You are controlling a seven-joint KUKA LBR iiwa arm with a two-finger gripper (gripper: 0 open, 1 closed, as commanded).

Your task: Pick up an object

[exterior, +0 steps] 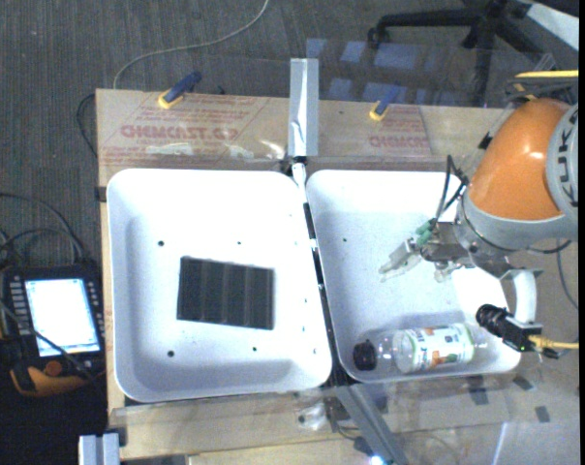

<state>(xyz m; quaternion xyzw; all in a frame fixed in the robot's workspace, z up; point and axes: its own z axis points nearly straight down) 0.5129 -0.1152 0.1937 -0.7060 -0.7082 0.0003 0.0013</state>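
Observation:
A clear plastic bottle [423, 347] with a black cap and a white, orange and green label lies on its side along the front wall of the right bin [370, 211]. A flat black ribbed rectangle [225, 293] lies in the middle of the left bin [138, 211]. My gripper [418, 263] hangs over the middle-right of the right bin, behind the bottle and apart from it. Its fingers are spread open with nothing between them. The orange band of the arm [520, 168] sits above it at the right.
A metal post [303, 105] stands at the back where the two bins meet. Two yellow-and-blue clamps [176, 90] hold the board behind the bins. A handheld screen unit [50, 318] lies on the floor at left. A chair base [438, 27] is at the back right.

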